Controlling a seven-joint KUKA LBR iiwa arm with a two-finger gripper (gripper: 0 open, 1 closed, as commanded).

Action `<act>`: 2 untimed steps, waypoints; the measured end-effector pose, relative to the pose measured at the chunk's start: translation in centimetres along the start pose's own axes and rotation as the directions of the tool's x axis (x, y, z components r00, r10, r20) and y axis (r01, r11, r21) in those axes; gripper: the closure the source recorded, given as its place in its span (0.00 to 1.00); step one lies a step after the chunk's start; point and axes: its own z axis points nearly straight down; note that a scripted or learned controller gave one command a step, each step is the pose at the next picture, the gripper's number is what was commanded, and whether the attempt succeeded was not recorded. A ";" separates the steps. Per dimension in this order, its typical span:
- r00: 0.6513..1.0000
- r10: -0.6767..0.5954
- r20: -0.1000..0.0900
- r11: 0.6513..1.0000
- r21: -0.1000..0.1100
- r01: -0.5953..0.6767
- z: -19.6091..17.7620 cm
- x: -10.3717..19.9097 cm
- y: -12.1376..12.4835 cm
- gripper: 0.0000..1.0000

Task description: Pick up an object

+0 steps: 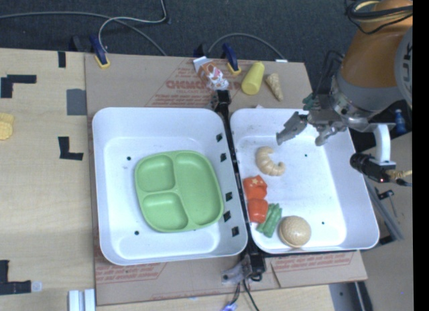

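- Where the counter meets the view from above, two shallow white bins sit side by side on a sheet of brown cardboard.
- Left bin: it holds a green divided plate with three sections, lying flat near the middle.
- Right bin: several pieces of toy food lie along its left half.
- A pale croissant rests near the middle of the bin's upper part.
- A red-orange pepper lies below the croissant, close to the bin's left wall.
- A green bean pod touches the pepper's lower right side and lies at a slant.
- A round tan bread roll sits just beside the pod, near the bin's front wall.
- Arm: grey with an orange band, it reaches in from the right, over the right bin's upper right corner.
- The tool hangs above the upper part of the right bin, up and to the right of the croissant and apart from it.
- Its two dark fingers are spread apart, and nothing sits between them.
- Behind the bins, on the cardboard, lie a yellow bottle, a small tan cone just to its right, and a small red and white item to its left.
- Blue clamps grip the cardboard's far edge, and thin cables trail across the dark floor beyond.
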 end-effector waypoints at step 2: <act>1.000 -0.001 0.000 1.000 -0.003 0.001 18.1 -0.8 7.1 0.00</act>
